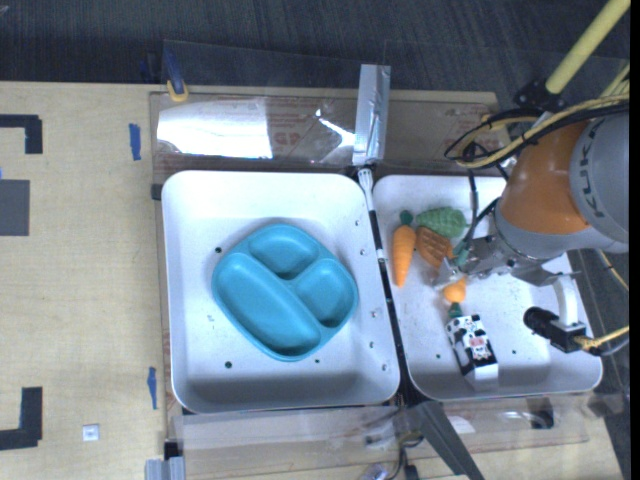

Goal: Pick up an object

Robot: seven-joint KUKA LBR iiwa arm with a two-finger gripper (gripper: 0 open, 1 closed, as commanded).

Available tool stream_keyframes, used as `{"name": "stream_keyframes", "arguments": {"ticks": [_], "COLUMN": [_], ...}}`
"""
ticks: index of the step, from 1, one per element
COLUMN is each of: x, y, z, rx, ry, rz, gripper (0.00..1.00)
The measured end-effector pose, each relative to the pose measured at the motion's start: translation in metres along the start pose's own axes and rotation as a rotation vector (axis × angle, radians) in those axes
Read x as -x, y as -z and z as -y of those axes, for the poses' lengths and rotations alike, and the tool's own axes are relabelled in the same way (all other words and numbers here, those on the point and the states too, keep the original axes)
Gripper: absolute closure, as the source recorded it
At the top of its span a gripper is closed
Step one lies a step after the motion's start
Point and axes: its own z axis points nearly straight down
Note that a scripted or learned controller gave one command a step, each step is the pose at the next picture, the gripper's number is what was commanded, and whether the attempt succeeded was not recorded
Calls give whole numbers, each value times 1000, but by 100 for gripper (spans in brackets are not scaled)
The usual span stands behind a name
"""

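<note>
The right bin [560, 368] holds several small items. An orange carrot [402, 253] lies near its left wall. Beside it are a green leafy piece [440, 218] and a brown-orange piece [432, 246]. A small orange item [455, 292] lies just below my gripper [463, 266], which is low over the cluster at the bin's middle. A black-and-white toy [471, 344] sits toward the front. The grey arm with its orange band [540, 183] covers the bin's back right part.
The left bin [200, 368] carries a blue divided plate [285, 290]. A clear plastic sheet and a metal upright [372, 113] stand behind the bins. Cables and a black fitting [548, 324] hang at the right bin's right side.
</note>
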Motion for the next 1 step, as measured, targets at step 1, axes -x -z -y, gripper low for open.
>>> {"name": "stream_keyframes", "arguments": {"ticks": [1], "x": [-88], "y": [87], "z": [-63], "rx": [-8], "ry": [-81], "rz": [-4], "gripper": [100]}}
